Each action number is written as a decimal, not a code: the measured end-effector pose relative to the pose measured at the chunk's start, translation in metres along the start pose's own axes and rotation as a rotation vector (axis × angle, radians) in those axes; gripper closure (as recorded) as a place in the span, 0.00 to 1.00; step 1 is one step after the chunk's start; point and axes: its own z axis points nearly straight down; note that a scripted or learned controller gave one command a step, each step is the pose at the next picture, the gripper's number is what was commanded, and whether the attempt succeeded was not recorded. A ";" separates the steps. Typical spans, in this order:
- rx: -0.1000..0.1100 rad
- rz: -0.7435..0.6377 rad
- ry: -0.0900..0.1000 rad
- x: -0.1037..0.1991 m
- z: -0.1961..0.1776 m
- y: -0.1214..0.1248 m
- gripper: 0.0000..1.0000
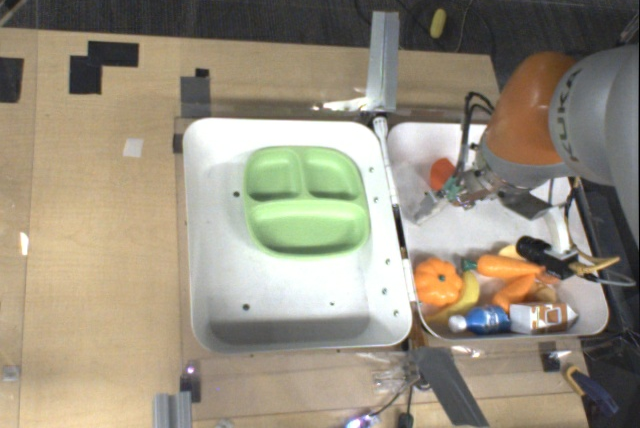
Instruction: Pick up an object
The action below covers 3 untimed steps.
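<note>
The arm reaches in from the right and the gripper (452, 194) hangs low in the upper part of the right bin (410, 141), close to its left wall. Just beside it, up and to the left, sits a small orange-red object (441, 172) (too small to name with confidence). Whether the gripper touches it, I cannot tell, and I cannot tell whether the pincer is released or clenched either; nothing visibly sits in its grasp.

Down at the near end of that bin lies the rest of the pile: a little orange pumpkin (437, 281), a yellow banana-like piece (468, 289) against it, a carrot (508, 266) further right, a blue-and-white bottle (481, 321) and a white-and-brown packet (542, 318) along the front wall. All of it lies well apart from the gripper.

Over in the left bin (215, 216), a green divided tray (304, 199) lies flat.

By my reading, the pick is not done: nothing is lifted, and the grasp and raise remain.
</note>
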 end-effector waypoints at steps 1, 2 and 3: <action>0.007 0.115 0.002 -0.025 0.003 0.060 0.00; -0.001 0.108 -0.001 -0.025 -0.010 0.063 1.00; 0.009 0.195 0.004 0.034 -0.096 0.045 1.00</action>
